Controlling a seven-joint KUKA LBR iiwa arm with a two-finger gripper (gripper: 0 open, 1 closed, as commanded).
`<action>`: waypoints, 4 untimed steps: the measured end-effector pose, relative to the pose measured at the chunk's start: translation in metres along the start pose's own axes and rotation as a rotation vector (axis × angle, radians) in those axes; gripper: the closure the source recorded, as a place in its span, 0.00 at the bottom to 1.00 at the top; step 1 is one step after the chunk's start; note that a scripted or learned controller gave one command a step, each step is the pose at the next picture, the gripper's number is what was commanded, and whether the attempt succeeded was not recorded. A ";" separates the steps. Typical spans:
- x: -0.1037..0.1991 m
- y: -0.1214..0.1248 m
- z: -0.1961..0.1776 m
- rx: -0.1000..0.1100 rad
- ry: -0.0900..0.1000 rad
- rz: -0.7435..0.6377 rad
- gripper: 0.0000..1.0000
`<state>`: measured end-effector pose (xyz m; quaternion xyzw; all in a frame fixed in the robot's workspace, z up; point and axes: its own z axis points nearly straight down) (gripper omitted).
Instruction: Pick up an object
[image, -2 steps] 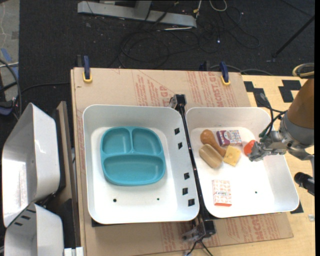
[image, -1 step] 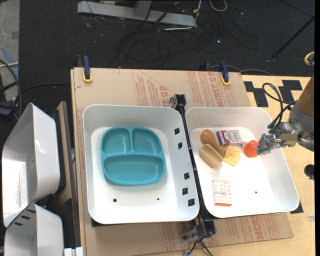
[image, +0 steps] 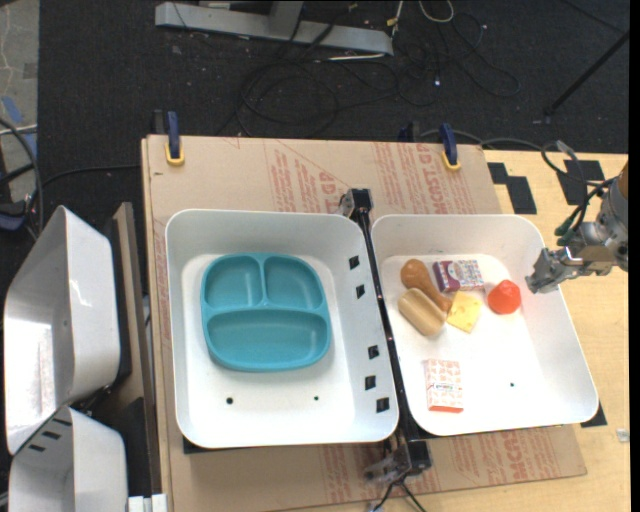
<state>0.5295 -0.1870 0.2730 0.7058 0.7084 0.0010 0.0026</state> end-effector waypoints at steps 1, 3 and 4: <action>0.056 0.011 -0.004 0.003 0.003 -0.004 1.00; 0.179 0.045 0.007 0.004 0.003 -0.005 1.00; 0.231 0.061 0.005 0.003 0.003 -0.005 1.00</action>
